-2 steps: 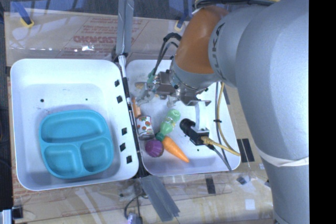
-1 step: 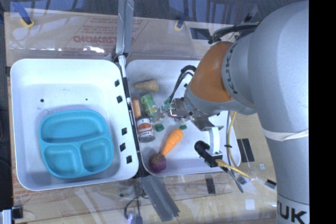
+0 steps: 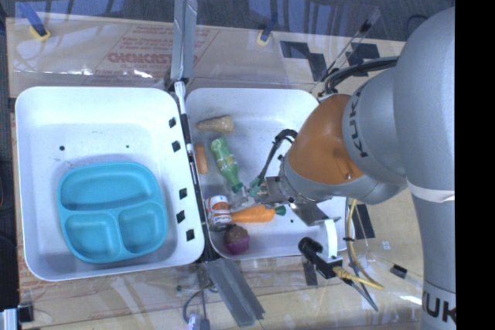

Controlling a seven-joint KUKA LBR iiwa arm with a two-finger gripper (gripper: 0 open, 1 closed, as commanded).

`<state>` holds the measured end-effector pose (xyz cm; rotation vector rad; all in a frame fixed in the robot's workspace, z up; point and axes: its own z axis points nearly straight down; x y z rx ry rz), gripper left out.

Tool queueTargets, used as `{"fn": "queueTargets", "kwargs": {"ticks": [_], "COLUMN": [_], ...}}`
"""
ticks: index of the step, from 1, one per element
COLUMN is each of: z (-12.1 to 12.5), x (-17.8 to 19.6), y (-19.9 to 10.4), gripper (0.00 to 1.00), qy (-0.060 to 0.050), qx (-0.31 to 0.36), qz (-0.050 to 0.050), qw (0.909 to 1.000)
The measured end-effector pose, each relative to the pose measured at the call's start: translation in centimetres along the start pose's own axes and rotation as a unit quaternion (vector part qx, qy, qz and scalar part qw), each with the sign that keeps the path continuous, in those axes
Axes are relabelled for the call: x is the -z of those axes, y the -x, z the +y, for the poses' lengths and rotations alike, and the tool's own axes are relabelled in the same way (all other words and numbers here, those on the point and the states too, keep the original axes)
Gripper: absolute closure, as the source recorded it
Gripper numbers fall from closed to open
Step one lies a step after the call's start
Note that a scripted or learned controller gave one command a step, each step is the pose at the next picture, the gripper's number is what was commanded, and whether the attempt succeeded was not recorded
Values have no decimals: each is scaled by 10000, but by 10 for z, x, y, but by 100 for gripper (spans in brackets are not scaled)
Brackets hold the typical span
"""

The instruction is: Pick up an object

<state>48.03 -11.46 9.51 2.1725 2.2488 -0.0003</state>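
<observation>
**Arm low over the right bin, gripper beside the carrot**

Grey and big, the robot arm [image 3: 421,112] fills the right side of the frame, and its orange band [image 3: 329,143] hangs above the right part of the right bin [image 3: 255,100]. Below the band, the gripper [image 3: 267,193] reaches down and to the left, into the lower middle of this bin. Its tip is just beside the thick end of an orange carrot [image 3: 251,216], and close to the lower end of a green bottle [image 3: 225,160]. Whether the fingers are apart or together I cannot tell, because the small parts there are dark and mixed with the objects; no object is seen clearly between them.

The things for picking all lie in the right bin. The green bottle lies at a slant in the middle left of the bin. Above it, near the upper wall, lies a beige, long piece that looks like bread [image 3: 215,123]. At the left wall there is a small orange stick-like object [image 3: 201,158]. Lower, a small can with a red and white label [image 3: 220,210] touches or almost touches the thin end of the carrot. A dark purple round object [image 3: 237,239] rests near the bottom wall, just under the carrot.

The left bin [image 3: 46,127] holds a blue tray with three compartments [image 3: 112,211], in its lower half.
</observation>
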Motion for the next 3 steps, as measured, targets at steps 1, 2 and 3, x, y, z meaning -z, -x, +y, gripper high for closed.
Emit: {"fn": "queueTargets", "kwargs": {"ticks": [1, 2, 3], "z": [54, 53, 106], "x": [-5, 5, 96], "y": [-1, -2, -61], "gripper": [0, 100, 100], "qy": [-74, -93, -84], "qx": [-1567, -1539, -2776], "qz": [48, 56, 40], "qw": [9876, 9880, 9607]}}
